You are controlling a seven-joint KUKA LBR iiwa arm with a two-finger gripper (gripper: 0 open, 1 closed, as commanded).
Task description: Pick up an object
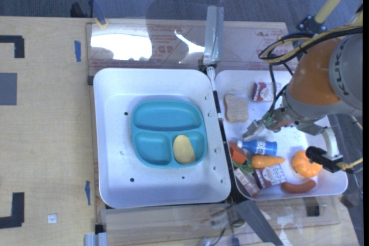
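Pincer (pixel 258 128): we see it low over the right bin (pixel 334 178), tips just above the blue bottle (pixel 260 147); the fingers look slightly apart with nothing between them, though the view is too small for us to be sure.
Bottle: lies on its side mid-bin, touching the carrot (pixel 267 162) below it.
Crowding: a red-green vegetable (pixel 238 154) sits at the bottle's left; two packets (pixel 260 177) lie below the carrot, a sausage (pixel 298 186) and an orange pepper (pixel 305 164) to their right.
Freer side: we find the bread slice (pixel 236 108) and a small red carton (pixel 262 91) apart near the bin's far end.
Edges: the bins' shared wall runs just left of the clutter.
Left bin (pixel 109 141): holds a blue tray (pixel 164 118) with a yellow lemon (pixel 184 149) in its lower right compartment.
Desk (pixel 40 141): bare wood left of the bins.
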